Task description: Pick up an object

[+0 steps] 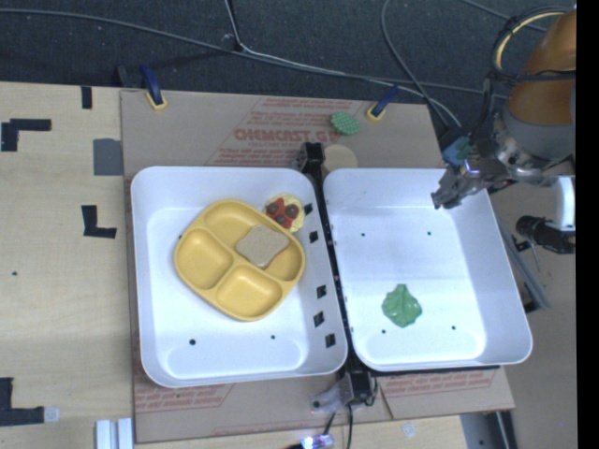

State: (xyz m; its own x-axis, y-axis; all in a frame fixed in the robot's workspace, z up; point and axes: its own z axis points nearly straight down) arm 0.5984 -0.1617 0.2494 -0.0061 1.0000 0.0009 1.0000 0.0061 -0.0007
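Green leaf [401,305]: your likeliest target. It lies flat in the near half of the right bin [487,251], well apart from the walls, with bare white floor on every side — room, I judge, for fingers to come down around it.
Look of the leaf: a small toy lettuce piece with a ruffled, lobed edge, darker green in the middle. It looks thin and soft, so you should expect a low grip, close to the floor.
Yellow plate [241,256]: it sits in the left bin [154,251], turned at a slant, with several compartments. Its width probably makes it a poor pick for two fingers.
Bread slice [262,245]: a tan square resting in the plate's middle, lying over the ridges between compartments rather than within one.
Red berries [285,213]: a small dark-red cluster at the plate's far corner, on what looks like a pale yellow piece beside the divider between the bins.
Gripper [447,197]: it hangs over the far right corner of the right bin, well apart from the leaf, with nothing in it. You cannot tell from here whether it stands apart or together — it is dark and small.
Green round thing [343,122]: it lies on the cardboard beyond both bins, near a blue and yellow clamp [379,108].
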